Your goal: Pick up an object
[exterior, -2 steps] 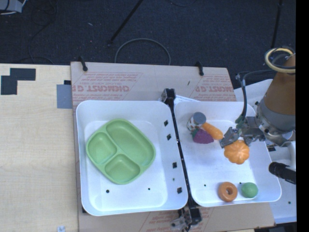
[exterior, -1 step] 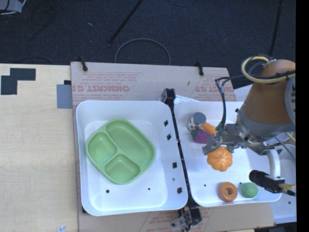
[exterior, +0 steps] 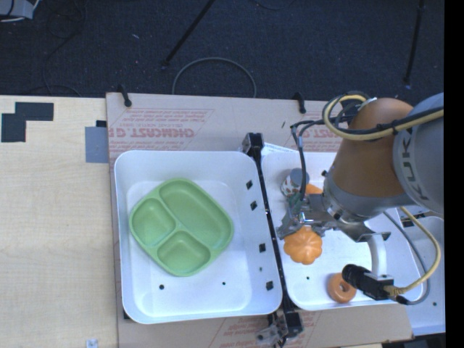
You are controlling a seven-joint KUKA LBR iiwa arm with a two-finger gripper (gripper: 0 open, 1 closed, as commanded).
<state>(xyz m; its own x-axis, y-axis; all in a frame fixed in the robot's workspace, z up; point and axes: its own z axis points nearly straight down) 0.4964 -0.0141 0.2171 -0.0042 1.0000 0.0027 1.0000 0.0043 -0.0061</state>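
- Dark carpet [exterior: 217, 27] fills the top of the camera view, with a thin cable loop [exterior: 214, 67] lying on it.
- Below the carpet is a pale wooden bench [exterior: 51, 230]. It carries some flat dark patches [exterior: 27, 118] near its left edge.
- A printed cardboard sheet [exterior: 181, 125] lies on the bench, and two white bins sit on it side by side, touching along a black strip [exterior: 264, 216].
- The left bin [exterior: 181, 299] holds a green divided plate [exterior: 181, 225]. The plate lies flat, turned at an angle, in the left half of the bin.
- The arm [exterior: 377, 158] comes in from the right, and its orange band hangs over the upper part of the right bin [exterior: 308, 285].
- The gripper [exterior: 293, 222] hangs low near that bin's left wall. Whether it is open or closed cannot be told, as the wrist and cabling crowd it.
- An orange pumpkin-shaped toy [exterior: 303, 246] rests on the floor of the right bin. It sits just below the gripper in the picture, close enough that they look to be touching, but it cannot be seen gripped.
- An orange ring [exterior: 338, 288] lies near the front edge of the right bin, apart from the pumpkin toy.
- A small orange piece [exterior: 313, 190] peeks out beside the arm further back.
- Next to that piece is a small grey item [exterior: 293, 181], too blurred to identify.
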